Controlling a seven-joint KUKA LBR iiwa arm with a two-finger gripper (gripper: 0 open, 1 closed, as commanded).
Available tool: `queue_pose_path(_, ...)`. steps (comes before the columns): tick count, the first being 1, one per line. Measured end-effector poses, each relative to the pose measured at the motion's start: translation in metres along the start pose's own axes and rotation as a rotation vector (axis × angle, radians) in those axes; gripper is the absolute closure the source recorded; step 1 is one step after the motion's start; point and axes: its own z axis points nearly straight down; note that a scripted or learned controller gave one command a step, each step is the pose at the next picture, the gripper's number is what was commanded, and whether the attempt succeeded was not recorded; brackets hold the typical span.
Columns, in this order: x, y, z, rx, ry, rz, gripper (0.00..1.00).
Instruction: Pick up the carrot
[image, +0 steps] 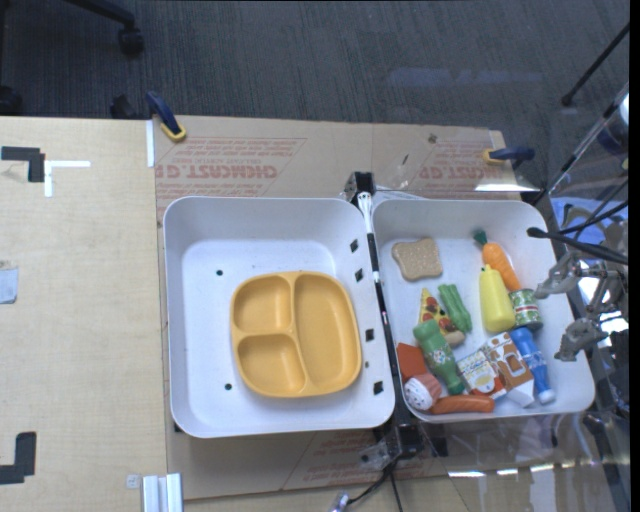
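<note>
The carrot is orange with a green top and lies slanted in the far right part of the right bin, just behind a yellow bottle. My gripper hangs at the bin's right rim, to the right of the carrot and a little nearer the front. It is open, its two metal fingers spread apart with nothing between them. It touches neither the carrot nor any other object.
The right bin also holds a bread slice, pizza slice, green can, green bottle, blue bottle, small cartons and a red sausage. A yellow divided plate sits in the left bin.
</note>
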Motion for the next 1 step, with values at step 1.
queue_pose_path(1,-0.0371,-0.0167,0.0952,0.000,0.001,0.050,0.00)
